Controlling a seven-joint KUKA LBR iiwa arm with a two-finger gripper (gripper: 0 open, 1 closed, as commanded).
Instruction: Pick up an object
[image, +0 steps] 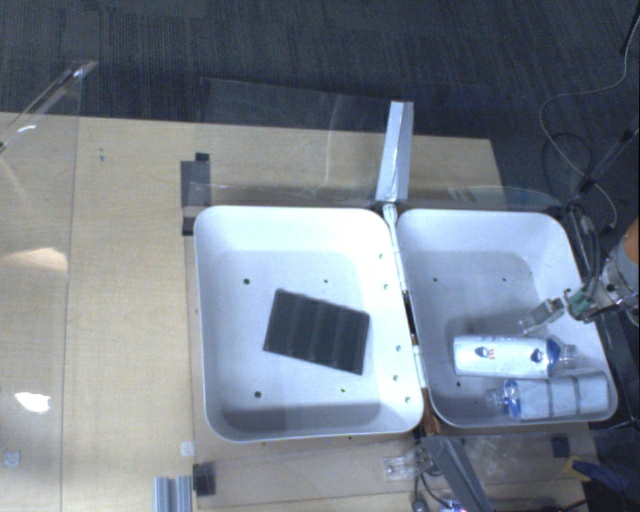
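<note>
Just below the fingers (553, 312), a white bottle (500, 356)

bench (110, 330): wood, light | 2 white bins: left bin (215, 300), right bin (470, 235), side by side | cables (585, 130) top rt

No legible text; white bottle (500, 356) label marks too small.

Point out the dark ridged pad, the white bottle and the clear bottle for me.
dark ridged pad (316, 331), camera view, middle of its top face.
white bottle (497, 355), camera view, middle of its body.
clear bottle (565, 396), camera view, middle of its body.
</note>
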